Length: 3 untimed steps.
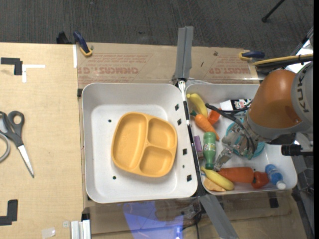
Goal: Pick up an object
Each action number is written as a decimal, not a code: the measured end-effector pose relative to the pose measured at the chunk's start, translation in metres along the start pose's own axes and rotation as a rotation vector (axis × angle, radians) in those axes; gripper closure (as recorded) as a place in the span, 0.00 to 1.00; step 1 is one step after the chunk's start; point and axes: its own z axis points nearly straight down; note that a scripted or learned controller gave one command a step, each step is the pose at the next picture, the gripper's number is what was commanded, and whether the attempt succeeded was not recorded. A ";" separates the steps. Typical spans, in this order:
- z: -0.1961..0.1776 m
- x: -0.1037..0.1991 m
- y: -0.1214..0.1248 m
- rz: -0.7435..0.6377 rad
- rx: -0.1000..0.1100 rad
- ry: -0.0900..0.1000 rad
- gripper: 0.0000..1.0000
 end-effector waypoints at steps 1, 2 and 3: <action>-0.001 -0.016 0.022 -0.159 0.000 -0.003 0.00; -0.008 -0.133 0.022 -0.004 -0.001 -0.005 0.00; -0.003 -0.077 0.059 -0.060 -0.001 -0.008 0.00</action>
